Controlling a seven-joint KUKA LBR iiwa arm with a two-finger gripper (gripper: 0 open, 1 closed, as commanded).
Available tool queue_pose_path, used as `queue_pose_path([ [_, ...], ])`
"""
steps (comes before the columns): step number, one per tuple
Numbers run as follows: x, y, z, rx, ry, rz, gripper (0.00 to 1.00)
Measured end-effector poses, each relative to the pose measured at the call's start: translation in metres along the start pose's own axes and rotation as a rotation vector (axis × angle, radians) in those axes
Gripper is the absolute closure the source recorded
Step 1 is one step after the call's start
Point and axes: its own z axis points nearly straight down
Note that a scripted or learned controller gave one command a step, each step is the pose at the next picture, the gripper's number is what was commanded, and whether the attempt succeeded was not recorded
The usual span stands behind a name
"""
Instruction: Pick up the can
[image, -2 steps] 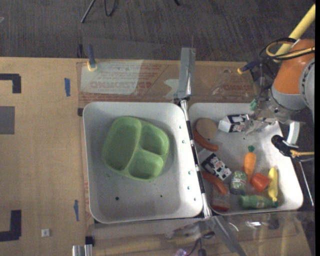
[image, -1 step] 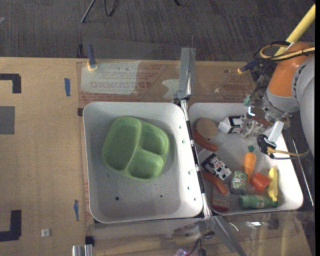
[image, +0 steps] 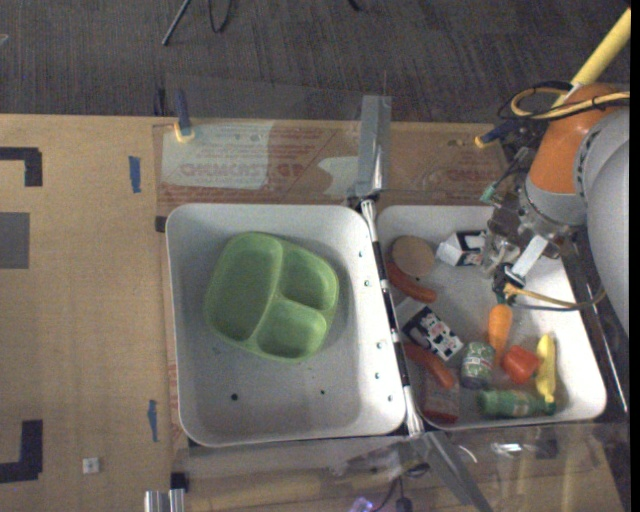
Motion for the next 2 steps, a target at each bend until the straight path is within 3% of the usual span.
queue_pose_path([
  [1,0.015,-0.005,-0.017,-0.015,0.007,0.103,1.00],
  [2,0.043,-0.023,-0.239,-0.043,0.027,0.165,1.00],
])
